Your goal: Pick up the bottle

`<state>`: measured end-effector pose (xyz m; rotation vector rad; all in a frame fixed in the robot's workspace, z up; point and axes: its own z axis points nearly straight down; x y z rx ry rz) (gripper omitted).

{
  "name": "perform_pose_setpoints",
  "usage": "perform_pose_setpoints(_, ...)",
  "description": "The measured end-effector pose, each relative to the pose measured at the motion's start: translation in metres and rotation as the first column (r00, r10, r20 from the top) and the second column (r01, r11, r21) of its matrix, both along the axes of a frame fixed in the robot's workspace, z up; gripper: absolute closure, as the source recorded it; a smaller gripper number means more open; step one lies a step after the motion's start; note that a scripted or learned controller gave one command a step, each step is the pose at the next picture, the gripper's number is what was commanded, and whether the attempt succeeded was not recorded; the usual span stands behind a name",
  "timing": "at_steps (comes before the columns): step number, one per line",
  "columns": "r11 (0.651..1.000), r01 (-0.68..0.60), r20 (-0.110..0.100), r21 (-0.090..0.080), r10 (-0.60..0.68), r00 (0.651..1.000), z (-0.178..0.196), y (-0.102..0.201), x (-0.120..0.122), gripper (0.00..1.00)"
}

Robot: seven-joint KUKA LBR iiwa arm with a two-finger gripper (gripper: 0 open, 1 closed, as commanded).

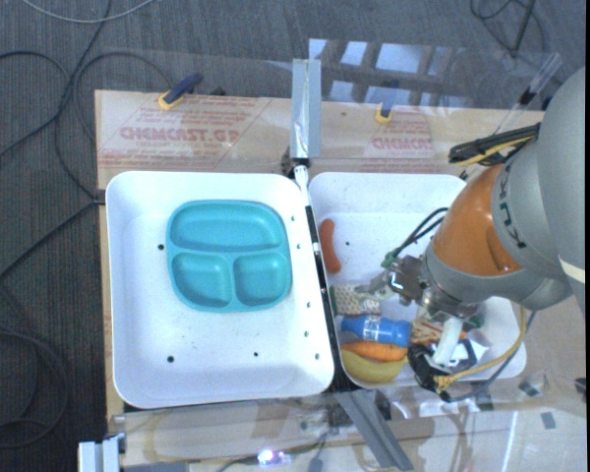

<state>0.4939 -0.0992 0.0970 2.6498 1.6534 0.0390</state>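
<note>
The bottle (374,330) is blue with a pale label band and lies on its side at the front of the right bin (393,200). It rests among other items, just above an orange carrot (376,351). My gripper (413,301) hangs low over the bin right beside the bottle's right end, under the orange-banded wrist. The arm hides the bottle's right tip.
A yellow fruit (372,370) lies under the carrot at the bin's front wall. A speckled packet (354,298) sits just behind the bottle. A red sausage (327,246) lies by the divider. The left bin (138,362) holds a teal divided plate (230,254).
</note>
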Motion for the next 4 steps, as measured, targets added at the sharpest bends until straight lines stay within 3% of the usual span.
perform_pose_setpoints(1,1.000,-0.002,0.007,0.003,0.002,1.000,0.012,0.001,0.003,1.00)
perform_pose_setpoints(2,1.000,-0.002,0.002,0.003,0.002,1.000,0.010,0.001,0.002,0.00)
perform_pose_setpoints(3,0.981,-0.195,-0.034,0.002,0.195,0.980,0.086,0.038,0.004,0.00)
perform_pose_setpoints(4,0.979,-0.203,-0.019,0.000,0.203,0.979,-0.008,0.005,-0.006,0.00)
